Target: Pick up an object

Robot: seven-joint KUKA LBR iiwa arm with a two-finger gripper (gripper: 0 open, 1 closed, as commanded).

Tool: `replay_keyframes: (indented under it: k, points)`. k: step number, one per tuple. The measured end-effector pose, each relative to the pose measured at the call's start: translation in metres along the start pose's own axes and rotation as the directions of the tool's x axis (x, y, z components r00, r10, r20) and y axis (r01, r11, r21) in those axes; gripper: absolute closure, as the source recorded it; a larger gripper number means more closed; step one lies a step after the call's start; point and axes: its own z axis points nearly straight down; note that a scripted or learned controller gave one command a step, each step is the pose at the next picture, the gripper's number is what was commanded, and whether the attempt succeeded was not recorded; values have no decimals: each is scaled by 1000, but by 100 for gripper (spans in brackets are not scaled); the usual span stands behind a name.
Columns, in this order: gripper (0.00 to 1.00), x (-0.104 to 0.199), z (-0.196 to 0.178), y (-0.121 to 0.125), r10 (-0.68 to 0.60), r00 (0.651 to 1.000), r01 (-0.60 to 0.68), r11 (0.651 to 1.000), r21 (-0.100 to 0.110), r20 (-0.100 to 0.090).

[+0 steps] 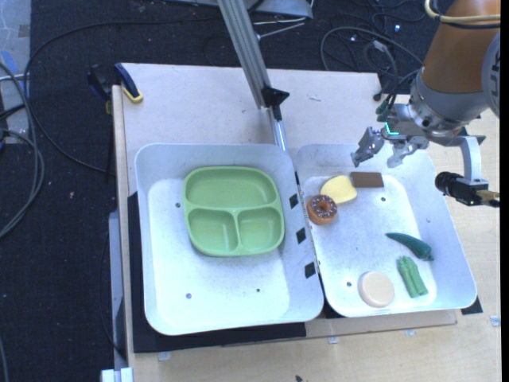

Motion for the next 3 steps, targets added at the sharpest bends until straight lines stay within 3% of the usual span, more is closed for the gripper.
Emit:
replay_keyframes:
  k: [1, 3]
  points:
    - [0, 0, -1, 0, 0, 1000, 0, 1000, -2, 0]
    - [0, 3, 103, 15, 2, 1000, -2, 1000, 1, 1]
